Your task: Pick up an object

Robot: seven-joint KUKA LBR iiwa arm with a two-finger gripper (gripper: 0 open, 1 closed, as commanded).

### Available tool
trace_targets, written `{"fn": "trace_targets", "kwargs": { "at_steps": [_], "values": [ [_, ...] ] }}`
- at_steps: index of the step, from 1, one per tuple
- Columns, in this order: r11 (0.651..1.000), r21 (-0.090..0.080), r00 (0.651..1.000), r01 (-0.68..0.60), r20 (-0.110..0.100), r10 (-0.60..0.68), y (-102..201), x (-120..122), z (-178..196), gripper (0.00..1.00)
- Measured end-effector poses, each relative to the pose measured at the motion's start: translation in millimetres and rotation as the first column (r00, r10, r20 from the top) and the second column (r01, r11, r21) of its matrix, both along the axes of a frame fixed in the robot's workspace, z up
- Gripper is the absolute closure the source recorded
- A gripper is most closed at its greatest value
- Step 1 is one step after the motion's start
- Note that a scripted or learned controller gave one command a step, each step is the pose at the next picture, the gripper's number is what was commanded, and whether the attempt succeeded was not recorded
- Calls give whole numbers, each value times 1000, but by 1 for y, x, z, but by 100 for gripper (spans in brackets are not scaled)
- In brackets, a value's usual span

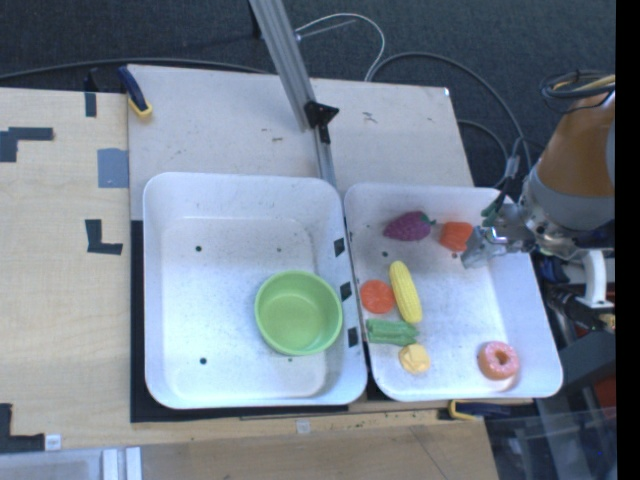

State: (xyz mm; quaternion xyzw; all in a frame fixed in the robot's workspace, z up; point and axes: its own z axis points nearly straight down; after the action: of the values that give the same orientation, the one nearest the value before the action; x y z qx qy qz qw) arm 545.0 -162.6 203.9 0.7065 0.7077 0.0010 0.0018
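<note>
Because the toys lie loose in the right bin (520,313), the tool (478,251) hangs low just beside the orange block (456,235); whether it is open cannot be told; nothing is visibly gripped.

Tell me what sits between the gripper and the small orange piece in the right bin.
Nothing visible does. The gripper hangs at the right bin's upper right, right beside the orange piece, with just bare bin floor between them. The purple toy lies on the piece's far side.
</note>
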Motion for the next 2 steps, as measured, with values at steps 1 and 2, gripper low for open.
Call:
{"fn": "trace_targets", "kwargs": {
  "at_steps": [1,2],
  "values": [
    [1000,3,1000,-4,-7,4,48,-3,-5,100],
    [1000,4,1000,-5,-7,5,107,-17,0,100]
  ]
}}
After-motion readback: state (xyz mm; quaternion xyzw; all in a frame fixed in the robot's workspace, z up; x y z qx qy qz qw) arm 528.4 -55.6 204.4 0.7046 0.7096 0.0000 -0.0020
